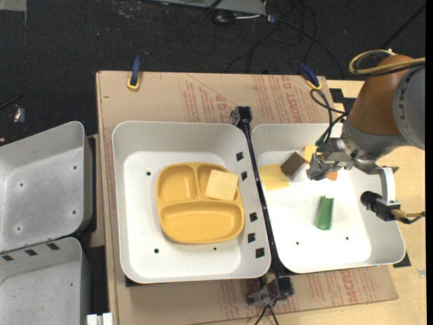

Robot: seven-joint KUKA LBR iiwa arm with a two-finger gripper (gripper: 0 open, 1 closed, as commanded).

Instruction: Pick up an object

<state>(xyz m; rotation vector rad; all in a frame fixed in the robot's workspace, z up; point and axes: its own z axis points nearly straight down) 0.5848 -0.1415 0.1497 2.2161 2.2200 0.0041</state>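
In the right bin (352, 252), the arm (389, 107) hangs over the upper part, its gripper (323, 166) low among a yellow block (272, 177), a brown block (292, 164) and something orange. Nearest clear target seems the green stick (325, 212), just below the gripper toward the near edge, its long axis nearly upright in view. Whether the gripper is spread or closed I cannot tell.

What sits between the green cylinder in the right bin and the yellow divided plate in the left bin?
In the camera view, bare white bin floor and the black divider strip separate the green cylinder from the yellow divided plate.
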